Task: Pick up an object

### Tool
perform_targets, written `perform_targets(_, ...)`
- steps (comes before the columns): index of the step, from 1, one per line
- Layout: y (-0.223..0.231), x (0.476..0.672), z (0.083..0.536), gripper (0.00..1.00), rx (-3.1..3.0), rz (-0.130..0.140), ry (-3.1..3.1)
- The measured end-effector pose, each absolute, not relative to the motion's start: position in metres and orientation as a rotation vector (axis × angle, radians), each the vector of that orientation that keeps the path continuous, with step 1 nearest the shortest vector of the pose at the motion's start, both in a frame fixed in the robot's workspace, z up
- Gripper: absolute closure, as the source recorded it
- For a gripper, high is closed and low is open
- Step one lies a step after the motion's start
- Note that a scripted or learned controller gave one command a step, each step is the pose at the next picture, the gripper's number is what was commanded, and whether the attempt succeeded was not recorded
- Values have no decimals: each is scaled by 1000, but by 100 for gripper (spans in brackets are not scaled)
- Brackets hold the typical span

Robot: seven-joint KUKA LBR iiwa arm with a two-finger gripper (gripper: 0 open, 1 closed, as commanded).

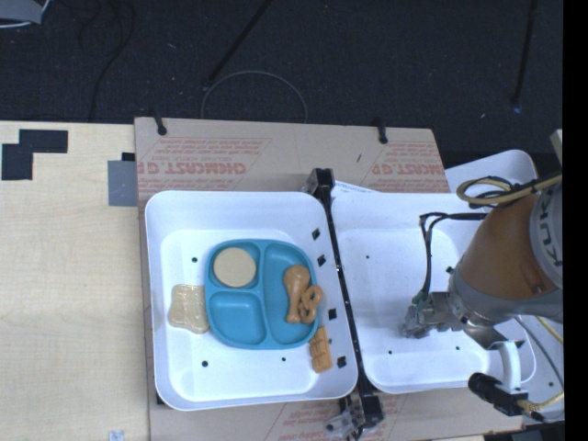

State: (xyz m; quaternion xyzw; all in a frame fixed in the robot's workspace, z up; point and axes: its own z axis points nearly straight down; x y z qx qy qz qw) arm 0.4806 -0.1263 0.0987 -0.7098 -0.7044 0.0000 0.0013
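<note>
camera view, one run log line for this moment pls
gripper: low in right bin | blue tray: left bin, untouched | grasp: none seen

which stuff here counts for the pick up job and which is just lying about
For the job:
- gripper, low in the right bin
- round cracker, on the blue tray
- pretzel piece, on the tray
- pale biscuit, beside the tray
- small brown piece, by the tray's corner

Lying about:
- left bin
- cardboard sheet
- floor cables
</note>
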Motion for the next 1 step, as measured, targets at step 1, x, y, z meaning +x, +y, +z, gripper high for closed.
perform_targets(1, -133, 476, 144, 100, -2228, 0, -2215)
